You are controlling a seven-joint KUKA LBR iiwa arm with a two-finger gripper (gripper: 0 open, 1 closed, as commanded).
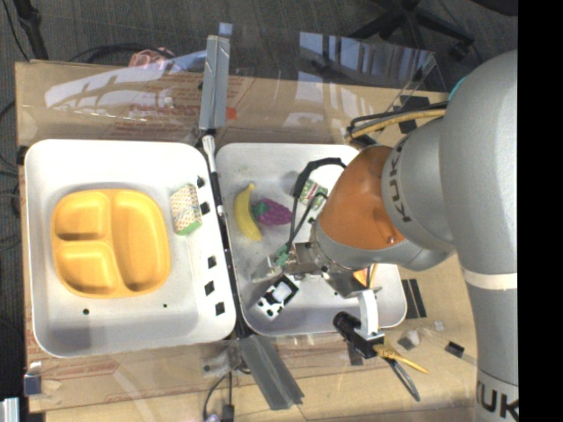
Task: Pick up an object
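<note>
— While you go down the list, what is the surface and what lies around it?

— Surface: one brown bench (pixel 114 104), standing on dark grey carpet (pixel 106 7). Black chair legs (pixel 396 11) show at the far side of the room. White bins, two, side by side: left bin (pixel 44 323) and right bin (pixel 264 158). One grey bar (pixel 215 77) runs back from between their far corners.

— And the contents, counted?

— Left bin, two items:
- Yellow divided plate (pixel 110 240), one, with three compartments, lying flat towards the bin's left.
- Small green-and-pink speckled pad (pixel 184 209), one, just beside the plate's right edge.

Right bin, three items you could pick:
- Banana (pixel 246 214), one, lying near the left wall.
- Purple toy fruit (pixel 273 211), one, just beside the banana on its right. Whether they touch, I cannot tell.
- Small black-and-white object (pixel 276 295), one, towards the near wall.

— The tool?

— Grey arm (pixel 440 183), one, with its orange band (pixel 352 209), reaching over the right half of the right bin. Your gripper (pixel 295 266) hangs low, between the purple toy fruit and the black-and-white object and close above the latter. Whether it is open, closed or touching anything I cannot tell, because the wrist covers it.
</note>
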